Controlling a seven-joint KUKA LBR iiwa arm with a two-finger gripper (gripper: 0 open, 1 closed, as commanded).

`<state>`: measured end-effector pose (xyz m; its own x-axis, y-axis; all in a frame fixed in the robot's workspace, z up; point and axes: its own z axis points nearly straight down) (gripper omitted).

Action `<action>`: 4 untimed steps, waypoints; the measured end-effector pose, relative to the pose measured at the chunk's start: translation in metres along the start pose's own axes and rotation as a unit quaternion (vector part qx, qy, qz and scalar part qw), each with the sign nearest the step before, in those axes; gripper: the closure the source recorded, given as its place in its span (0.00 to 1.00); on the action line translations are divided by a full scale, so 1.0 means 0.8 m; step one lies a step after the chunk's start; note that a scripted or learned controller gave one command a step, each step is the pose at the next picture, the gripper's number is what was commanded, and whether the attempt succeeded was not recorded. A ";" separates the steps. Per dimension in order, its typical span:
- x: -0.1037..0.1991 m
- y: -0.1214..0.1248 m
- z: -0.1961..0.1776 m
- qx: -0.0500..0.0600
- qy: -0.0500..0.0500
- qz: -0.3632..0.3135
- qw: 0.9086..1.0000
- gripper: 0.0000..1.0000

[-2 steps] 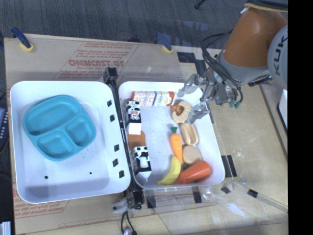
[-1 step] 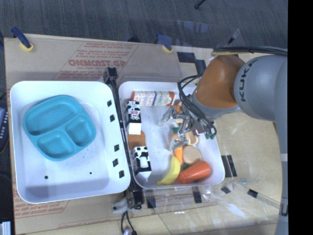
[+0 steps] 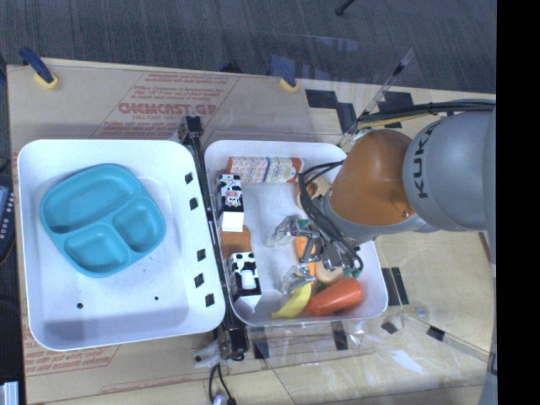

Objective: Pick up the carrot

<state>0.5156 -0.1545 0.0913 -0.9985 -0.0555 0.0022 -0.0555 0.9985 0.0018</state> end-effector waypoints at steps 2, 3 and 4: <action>-0.064 0.106 -0.131 0.000 -0.007 0.056 0.998 1.00; -0.061 0.102 -0.127 0.001 -0.003 0.059 0.998 0.00; -0.015 0.070 -0.023 0.002 -0.004 -0.067 0.998 0.00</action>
<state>0.5248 -0.0982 0.1099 -0.9821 -0.1881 -0.0061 -0.1881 0.9821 -0.0024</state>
